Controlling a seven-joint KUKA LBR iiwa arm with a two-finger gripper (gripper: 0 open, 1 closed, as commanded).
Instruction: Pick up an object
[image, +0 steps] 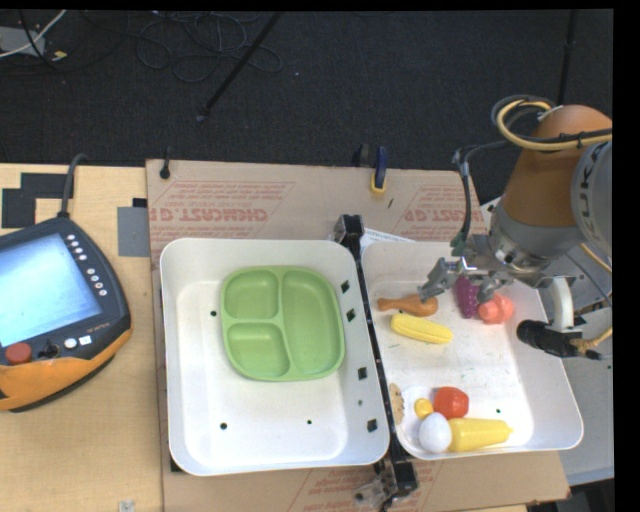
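One fixed overhead camera is looking down at a slant on both bins.

The camera is sitting above the near side of the bench, facing toward the dark cabled floor beyond the claw (462, 282) and taking in the whole bench from a middling distance. The right bin (545, 395) is lying under and in front of the claw, the left bin (190, 400) with its green divided plate (282, 323) is showing well to the claw's left, and a teach pendant (55, 305) is sitting farther left still. The arm (548, 175) is entering from behind the claw on the right.
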